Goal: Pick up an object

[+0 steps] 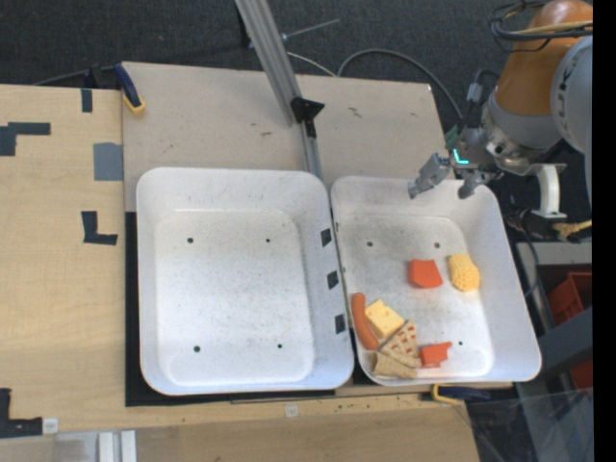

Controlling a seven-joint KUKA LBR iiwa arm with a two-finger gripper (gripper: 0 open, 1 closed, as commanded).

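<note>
My gripper (446, 182) hovers over the far rim of the right bin (385, 210), open with nothing between its fingers (423, 180). Well below it in that bin lie an orange-red block (424, 273) and a yellow corn cob (464, 271) side by side. In the bin's near left corner sits a cluster: an orange carrot-like stick (364, 320), a yellow cheese wedge (383, 317), a dotted cracker slice (403, 340), a tan bread piece (393, 365) and a small red piece (435, 354).
The left bin (154, 258) adjoins the right one. A slanted metal pole (274, 56) comes down to the gap between the bins at the back. A blue and yellow clamp (130, 90) sits at the bench's far left.
</note>
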